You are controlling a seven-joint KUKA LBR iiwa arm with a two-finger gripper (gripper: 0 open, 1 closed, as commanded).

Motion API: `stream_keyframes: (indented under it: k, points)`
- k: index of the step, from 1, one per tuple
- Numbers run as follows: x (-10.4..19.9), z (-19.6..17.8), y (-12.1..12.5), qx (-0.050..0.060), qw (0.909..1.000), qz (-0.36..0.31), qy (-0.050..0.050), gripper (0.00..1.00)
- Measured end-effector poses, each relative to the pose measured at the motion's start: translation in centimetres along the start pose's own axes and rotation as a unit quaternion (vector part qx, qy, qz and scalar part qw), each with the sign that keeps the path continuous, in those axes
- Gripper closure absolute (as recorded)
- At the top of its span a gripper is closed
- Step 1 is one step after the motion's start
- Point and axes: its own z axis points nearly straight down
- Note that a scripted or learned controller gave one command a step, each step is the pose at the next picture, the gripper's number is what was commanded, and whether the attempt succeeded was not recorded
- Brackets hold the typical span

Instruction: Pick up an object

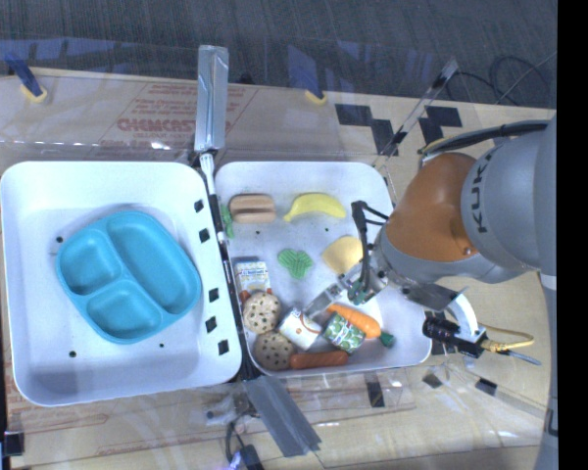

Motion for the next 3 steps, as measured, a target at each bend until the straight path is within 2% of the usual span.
stream_keyframes:
  k: [1, 2, 3]
  points:
    - [-1.4, 0.0, 9.2, 0.0, 0.9988, 0.049, 0.0, 0.0]
    - [-1.4, -1.2, 9.2, -0.001, 0.9989, 0.048, -0.001, 1.0]
    - [-5.7, -3.4, 13.8, -0.001, 0.9532, 0.302, -0.001, 1.0]
